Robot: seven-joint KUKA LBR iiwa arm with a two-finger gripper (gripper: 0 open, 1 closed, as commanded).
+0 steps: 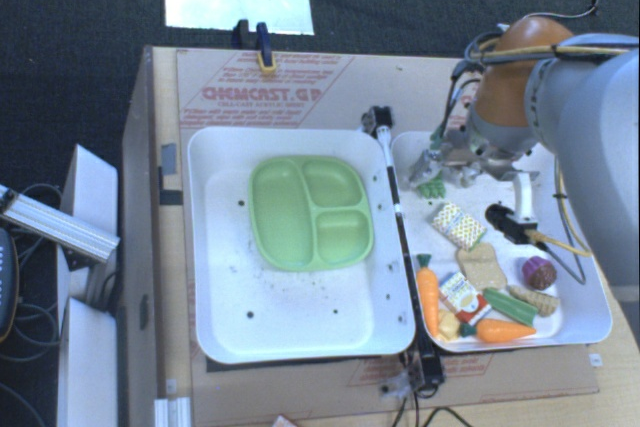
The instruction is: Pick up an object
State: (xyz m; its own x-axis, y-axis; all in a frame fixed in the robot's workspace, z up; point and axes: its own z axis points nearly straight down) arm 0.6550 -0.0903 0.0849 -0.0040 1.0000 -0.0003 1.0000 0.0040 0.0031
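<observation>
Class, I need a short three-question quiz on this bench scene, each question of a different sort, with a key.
1. True or false: the green divided plastic plate lies in the right white bin.
2. Which lies nearest the bins' shared divider? A) orange toy carrot B) small purple round toy C) yellow-checked block
3. Fill in: the gripper is over the right bin's ____ end, far or near.

Key: 1 false, it is in the left white bin; 2 A; 3 far.

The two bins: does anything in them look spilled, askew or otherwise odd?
Nothing is spilled or damaged. The green divided plate lies alone in the left bin, slightly turned. The toy food is heaped in the near part of the right bin.
</observation>
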